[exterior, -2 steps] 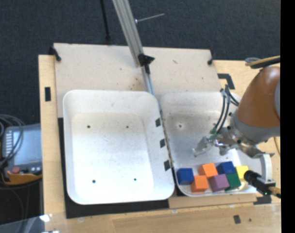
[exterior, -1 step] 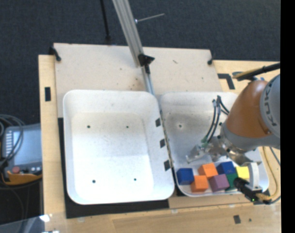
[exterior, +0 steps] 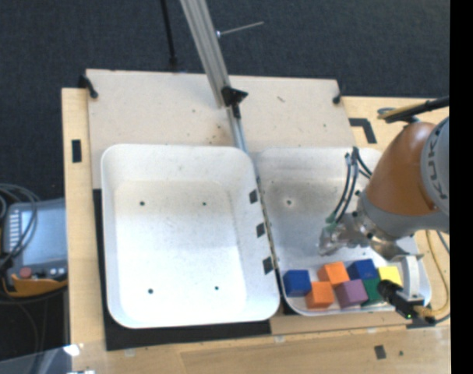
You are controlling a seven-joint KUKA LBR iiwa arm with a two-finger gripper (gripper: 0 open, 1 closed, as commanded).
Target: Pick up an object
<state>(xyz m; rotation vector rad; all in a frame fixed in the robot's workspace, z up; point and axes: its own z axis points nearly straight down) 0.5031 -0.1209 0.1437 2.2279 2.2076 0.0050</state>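
the bench (exterior: 181, 107) carries two shallow white bins side by side, set so the arm can work either one. the left bin (exterior: 115, 209) lies well to the left of the pincer, its floor bare apart from dark specks and a few small holes. the right bin (exterior: 298, 178) sits directly under the pincer and holds all the stock.

the arm (exterior: 411, 181), grey with an orange band, reaches in from the right and bends down over the right bin's near half, cables trailing along it. the pincer (exterior: 339, 236) hangs low above the bin floor. whether it is open or closed cannot be told; the wrist hides that detail, and nothing is seen gripped.

the blocks are crowded into the near corner, just below and to the right of the pincer. judgement: they have likely collected there against the wall. a blue block (exterior: 297, 281) lies below and to the left. an orange block (exterior: 335, 273) sits just beneath. a purple block (exterior: 351, 292) lies further below. a yellow block (exterior: 390, 273) lies to the lower right.

judgement: the pick is not yet made; tight packing may hinder a clean grasp.
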